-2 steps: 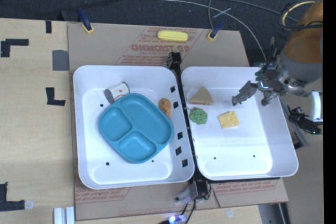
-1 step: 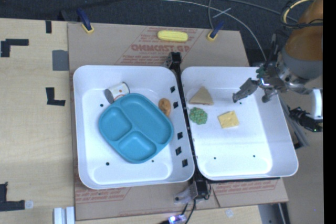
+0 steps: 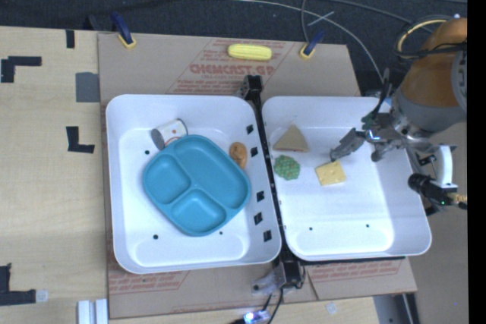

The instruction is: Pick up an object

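- The right shallow white plastic bin had its near half bare, a smooth glossy floor with rounded corners.
- Past that, a small flat yellow square block, like a slice of cheese with soft edges, lay on the bin floor; it lay flat, turned slightly askew.
- Just left of it sat a bumpy green rounded lump, textured like a broccoli head, close to the bin's left wall.
- Just beyond the green lump lay a tan triangular wedge, matte, its point towards the far side.
- The two-finger gripper hung over the right part of this bin, just right of and beyond the yellow block, apart from it.
- Its two dark fingers were spread apart with nothing between them.
- The grey arm with its orange band reached in from the right, bent over the bin's right rim.
- The left shallow white plastic bin carried a light blue plastic tray with three compartments, set at a tilt on the floor.
- A small orange-brown rounded piece touched the tray's right edge.
- A small white cup with a grey base lay on its side just beyond the tray.
- Farthest off, a yellow corn-like cylinder lay on the brown cardboard sheet.
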Motion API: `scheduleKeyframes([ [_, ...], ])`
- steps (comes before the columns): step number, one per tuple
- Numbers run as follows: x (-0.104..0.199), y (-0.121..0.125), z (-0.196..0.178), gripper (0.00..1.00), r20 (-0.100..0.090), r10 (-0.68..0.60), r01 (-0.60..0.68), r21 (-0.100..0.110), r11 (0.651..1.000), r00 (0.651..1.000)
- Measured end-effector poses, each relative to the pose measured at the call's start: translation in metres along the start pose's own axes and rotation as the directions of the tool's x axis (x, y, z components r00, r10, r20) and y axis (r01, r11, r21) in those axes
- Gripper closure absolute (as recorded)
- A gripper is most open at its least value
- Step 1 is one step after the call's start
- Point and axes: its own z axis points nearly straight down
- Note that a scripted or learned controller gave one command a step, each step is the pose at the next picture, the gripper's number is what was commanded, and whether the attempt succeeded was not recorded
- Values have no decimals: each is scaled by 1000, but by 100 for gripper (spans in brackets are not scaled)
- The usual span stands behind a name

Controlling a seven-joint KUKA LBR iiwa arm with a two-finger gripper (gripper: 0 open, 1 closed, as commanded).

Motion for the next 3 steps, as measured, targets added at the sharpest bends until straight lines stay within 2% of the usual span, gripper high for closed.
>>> scheduleKeyframes([
  [2,-4,-5,93,0,3,-1,1,-7,1000,1000],
  [3,-6,-3,76,100,5,-2,2,-15,1000,1000],
])
